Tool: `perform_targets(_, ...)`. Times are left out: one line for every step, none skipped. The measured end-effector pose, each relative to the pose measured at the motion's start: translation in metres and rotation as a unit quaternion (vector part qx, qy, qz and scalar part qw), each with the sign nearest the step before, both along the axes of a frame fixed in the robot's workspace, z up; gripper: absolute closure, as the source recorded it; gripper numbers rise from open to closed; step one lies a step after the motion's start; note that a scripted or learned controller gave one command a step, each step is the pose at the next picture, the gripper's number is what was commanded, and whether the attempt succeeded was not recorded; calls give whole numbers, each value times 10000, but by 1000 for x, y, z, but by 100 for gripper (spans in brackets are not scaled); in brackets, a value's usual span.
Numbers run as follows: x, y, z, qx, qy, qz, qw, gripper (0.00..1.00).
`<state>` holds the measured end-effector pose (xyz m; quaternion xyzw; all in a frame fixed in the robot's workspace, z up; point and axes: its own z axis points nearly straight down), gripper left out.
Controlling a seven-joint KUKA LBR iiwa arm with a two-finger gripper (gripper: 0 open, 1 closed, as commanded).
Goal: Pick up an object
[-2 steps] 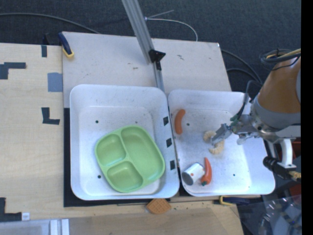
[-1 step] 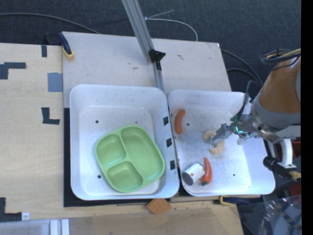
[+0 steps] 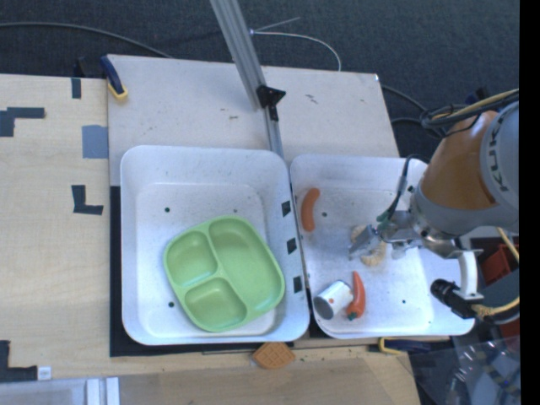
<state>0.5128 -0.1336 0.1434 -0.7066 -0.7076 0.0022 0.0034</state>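
The gripper [image 3: 368, 241] hangs low in the right bin [image 3: 396, 171], directly over a small tan object [image 3: 371, 255]; whether its fingers are spread or closed I cannot tell. Left of that object lies an orange sausage [image 3: 310, 208], and below it a white cup [image 3: 332, 297] touches a red pepper [image 3: 359, 295]. The gripper's position suggests the tan object is its target. The green divided plate [image 3: 223, 273] sits in the left bin [image 3: 135, 226].
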Motion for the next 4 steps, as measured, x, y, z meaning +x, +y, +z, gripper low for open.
perform_targets(-1, 1, -53, -10, -23, -2, 10000, 0)
perform_targets(-1, 1, -42, 1, -13, -1, 10000, 100)
perform_targets(6, -3, 18, -14, -58, 0, 10000, 100)
perform_targets(8, 7, 70, -11, -56, 6, 10000, 100)
